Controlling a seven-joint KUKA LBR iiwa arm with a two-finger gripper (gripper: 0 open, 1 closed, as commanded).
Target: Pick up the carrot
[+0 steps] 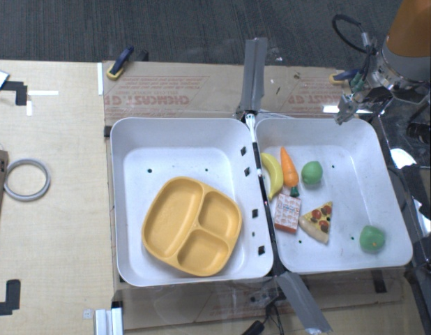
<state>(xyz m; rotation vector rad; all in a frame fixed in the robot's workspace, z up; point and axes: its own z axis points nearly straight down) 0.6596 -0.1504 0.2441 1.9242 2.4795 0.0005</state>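
Carrot (289, 167) is located in the right bin (355, 139), just beside the banana (273, 174). The gripper (355, 102) is held above the bin's far rim; its opening cannot be determined. The approach step is judged pending: descent over the carrot is required.

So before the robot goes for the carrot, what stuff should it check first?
1. Carrot in plain sight in the right bin: ok.
2. Nothing lying on top of the carrot: ok.
3. Room around it: not ok, the banana lies close along one side and the small red box sits just below its tip.
4. Gripper placed over the carrot: not ok, it hangs at the bin's far right corner.
5. Gripper holding nothing else: cannot tell.
6. Green ball far enough away: ok, there is a gap.
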